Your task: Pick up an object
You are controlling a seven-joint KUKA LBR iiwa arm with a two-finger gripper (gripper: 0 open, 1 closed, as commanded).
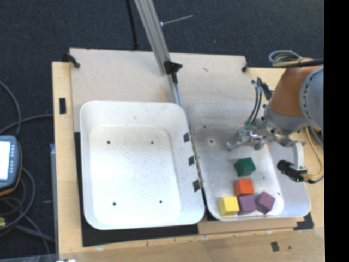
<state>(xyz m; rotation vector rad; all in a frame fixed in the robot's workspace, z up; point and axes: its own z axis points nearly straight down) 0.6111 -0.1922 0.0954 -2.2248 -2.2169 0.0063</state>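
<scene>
In the right bin (218,119) lie several small blocks. A green cube (245,166) sits near the middle. Below it is an orange cube (244,187). Along the bin's near edge stand a yellow cube (229,205), a purple block (247,203) and a second purple cube (265,201) in a row. My gripper (236,142) hangs low over the right bin, up and slightly left of the green cube and apart from it. The grey arm with its orange band (289,94) reaches in from the right.
The left bin (87,146) lies beside the right one, their walls meeting at the middle. A slanted metal rail (155,34) rises from the back of the bench. A black cable fitting (289,169) hangs by the right bin's right rim.
</scene>
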